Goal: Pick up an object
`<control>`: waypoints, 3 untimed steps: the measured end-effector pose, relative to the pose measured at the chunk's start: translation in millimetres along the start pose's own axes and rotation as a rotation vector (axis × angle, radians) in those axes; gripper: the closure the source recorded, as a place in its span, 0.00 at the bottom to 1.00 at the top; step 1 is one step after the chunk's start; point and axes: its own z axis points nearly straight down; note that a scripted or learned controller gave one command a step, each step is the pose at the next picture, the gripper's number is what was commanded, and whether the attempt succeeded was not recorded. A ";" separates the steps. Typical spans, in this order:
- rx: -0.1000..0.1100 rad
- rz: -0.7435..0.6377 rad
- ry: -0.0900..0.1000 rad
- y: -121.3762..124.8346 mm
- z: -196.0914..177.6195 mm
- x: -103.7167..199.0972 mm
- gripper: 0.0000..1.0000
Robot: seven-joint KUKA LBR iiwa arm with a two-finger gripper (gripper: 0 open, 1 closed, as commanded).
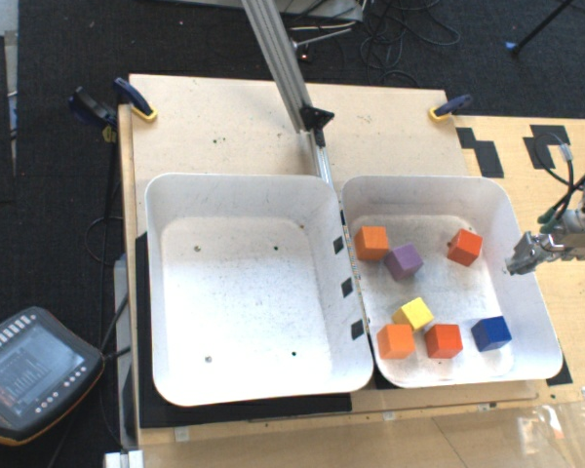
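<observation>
The right bin [507, 213] holds several small blocks. An orange cube [372, 243] and a purple cube [404, 261] lie near its left wall, and a red-orange cube [464, 247] sits toward the right. Along the front lie a yellow cube [414, 313], an orange cube [396, 340], a red cube [444, 340] and a blue cube [490, 333]. My gripper [523, 260] hangs at the bin's right rim, to the right of the red-orange cube, with nothing visibly held.
The left bin [175, 203] sits beside the right one on a tan board. A slanted metal pole [278, 47] rises from the back between the bins. A teach pendant [29, 373] lies at the lower left. Clamps [136, 100] hold the board's back corners.
</observation>
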 end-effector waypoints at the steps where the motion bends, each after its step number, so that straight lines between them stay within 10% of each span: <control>1: 0.006 -0.005 0.005 3.6 1.7 63.7 1.00; 3: 0.008 -0.006 0.007 9.5 11.2 179.7 1.00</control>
